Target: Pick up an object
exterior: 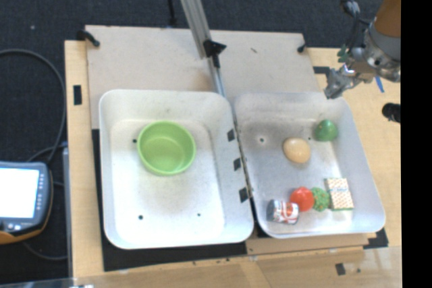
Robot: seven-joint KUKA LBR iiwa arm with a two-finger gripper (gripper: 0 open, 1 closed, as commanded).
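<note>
While the arm hangs at the right bin's [364,165] far right corner, its jaws [335,88] sit above the rim; whether they are spread, I cannot tell. Inside lie a green ball [326,130], a tan egg [296,150], a red tomato [302,199], a small can [283,212] and a patterned box [339,193]. A green bowl [167,148] sits in the left bin [121,212].

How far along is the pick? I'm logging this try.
Nothing looks picked yet. The gripper sits at the right bin's top edge, away from the objects. The green ball, egg, tomato and box all lie inside. Descent, grasp and lift remain.
</note>
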